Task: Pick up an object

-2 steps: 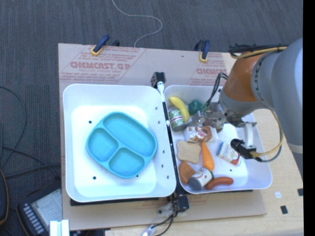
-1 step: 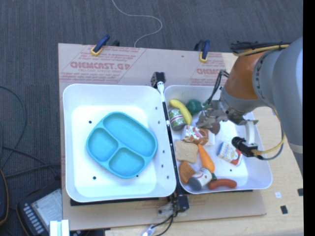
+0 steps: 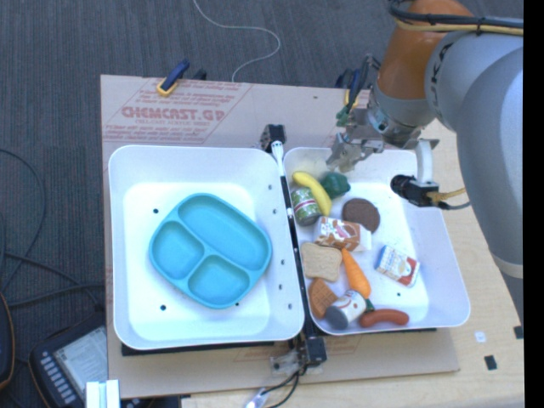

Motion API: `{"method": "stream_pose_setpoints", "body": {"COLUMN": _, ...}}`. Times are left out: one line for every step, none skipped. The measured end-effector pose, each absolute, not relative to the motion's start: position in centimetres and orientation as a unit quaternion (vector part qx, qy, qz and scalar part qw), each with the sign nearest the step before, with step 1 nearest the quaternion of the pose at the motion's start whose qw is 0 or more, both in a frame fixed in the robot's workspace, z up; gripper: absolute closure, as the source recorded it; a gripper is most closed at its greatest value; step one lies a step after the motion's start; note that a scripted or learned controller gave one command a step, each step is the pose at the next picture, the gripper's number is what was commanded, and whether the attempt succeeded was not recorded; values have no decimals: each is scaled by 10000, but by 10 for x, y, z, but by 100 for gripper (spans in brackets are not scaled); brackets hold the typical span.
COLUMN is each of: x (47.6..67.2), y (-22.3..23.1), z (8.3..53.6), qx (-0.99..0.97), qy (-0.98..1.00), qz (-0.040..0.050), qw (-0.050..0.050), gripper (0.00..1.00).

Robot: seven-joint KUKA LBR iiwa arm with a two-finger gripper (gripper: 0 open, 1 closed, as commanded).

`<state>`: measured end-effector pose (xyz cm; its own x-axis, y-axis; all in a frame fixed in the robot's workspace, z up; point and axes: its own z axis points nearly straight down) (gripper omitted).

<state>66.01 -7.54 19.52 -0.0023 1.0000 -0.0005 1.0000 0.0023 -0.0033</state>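
Observation:
The right bin (image 3: 442, 291) holds several toy foods. Among them are a yellow banana (image 3: 313, 191), a green can (image 3: 303, 204), a dark green vegetable (image 3: 337, 184), a brown patty (image 3: 361, 213), a wrapped snack (image 3: 340, 234), a bread slice (image 3: 321, 263), a carrot (image 3: 355, 272), a small carton (image 3: 397, 264) and a red sausage (image 3: 384, 318). My gripper (image 3: 342, 157) hangs over the far edge of this bin, just above the green vegetable and right of the banana's tip. Nothing can be seen held in it.
The left bin (image 3: 127, 228) holds a blue divided plate (image 3: 210, 249). A black clamp (image 3: 273, 136) sits where the bins meet at the back. A black fitting (image 3: 410, 189) juts over the right bin's far right rim. Cardboard (image 3: 170, 113) lies behind the bins.

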Motion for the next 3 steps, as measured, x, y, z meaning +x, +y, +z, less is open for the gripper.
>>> {"method": "stream_pose_setpoints", "body": {"x": 659, "y": -76, "z": 194, "qx": -7065, "qy": -7077, "qz": 25, "qw": 15, "gripper": 0}}
{"method": "stream_pose_setpoints", "body": {"x": 568, "y": -145, "z": 115, "qx": -7074, "qy": -7068, "qz": -6, "qw": -4, "gripper": 0}}
{"method": "stream_pose_setpoints", "body": {"x": 571, "y": -149, "z": 128, "qx": -7077, "qy": -7064, "qz": -12, "qw": -88, "gripper": 100}}
